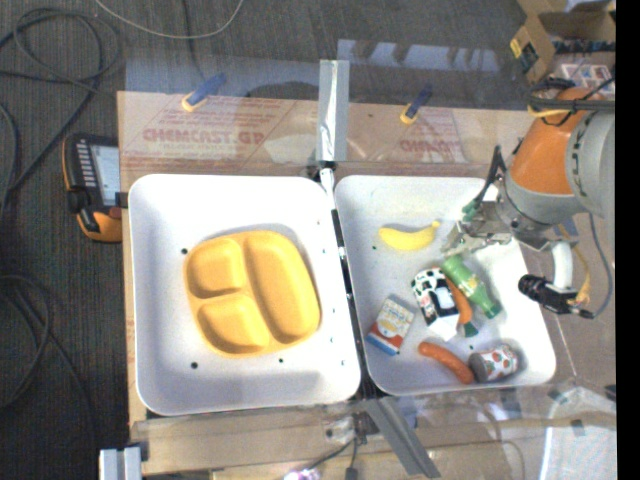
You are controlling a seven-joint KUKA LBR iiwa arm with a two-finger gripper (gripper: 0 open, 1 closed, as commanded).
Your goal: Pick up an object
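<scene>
The right bin (pixel 530 368) holds several small objects. A yellow banana (pixel 410 236) lies near its back. A green bottle (pixel 472 284) lies in the middle beside a black-and-white spotted item (pixel 433 294) and an orange carrot (pixel 465 313). Toward the front are a small carton (pixel 392 324), a red sausage (pixel 445 361) and a grey can (pixel 496 362). My gripper (pixel 470 230) hangs low over the right bin, just right of the banana and just above the green bottle's top end. Nothing is visibly held.
The left bin (pixel 160 368) holds a yellow divided tray (pixel 252 290). A metal divider post (pixel 332 118) stands between the bins at the back. The arm's orange band (pixel 545 163) and a cable connector (pixel 548 290) overhang the right bin's right side.
</scene>
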